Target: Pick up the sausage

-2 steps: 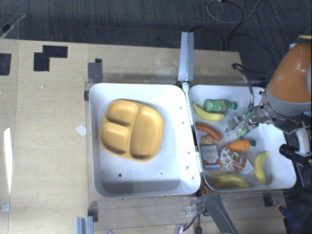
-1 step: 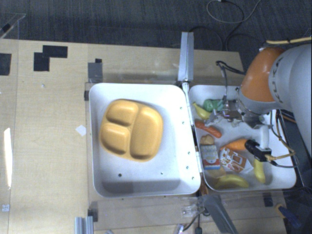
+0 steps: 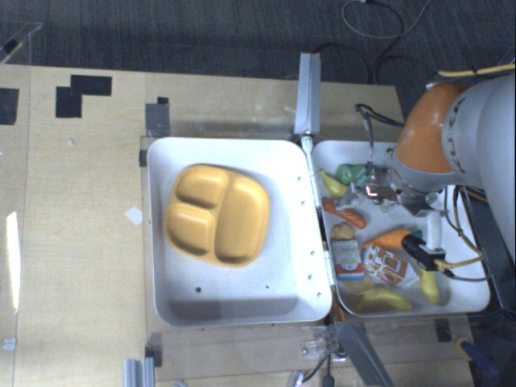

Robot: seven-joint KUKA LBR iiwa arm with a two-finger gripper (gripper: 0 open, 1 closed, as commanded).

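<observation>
A short, glossy red-orange sausage [image 3: 349, 215] is seen lying slanted in the right shallow white bin [image 3: 476, 297], near its left wall; the tool [image 3: 379, 189] hangs just beside it, grip state indiscernible

I see table [image 3: 81, 240]: pale wood-look, matt. Both bins [image 3: 242, 301]: smooth white plastic, slight sheen. Yellow divided tray [image 3: 218, 214]: glossy moulded plastic. Sausage [image 3: 349, 214]: smooth, shiny orange-red. Snack packet [image 3: 384, 264]: printed glossy wrapper. Arm shell [image 3: 484, 131]: satin grey, orange band glossy.
</observation>
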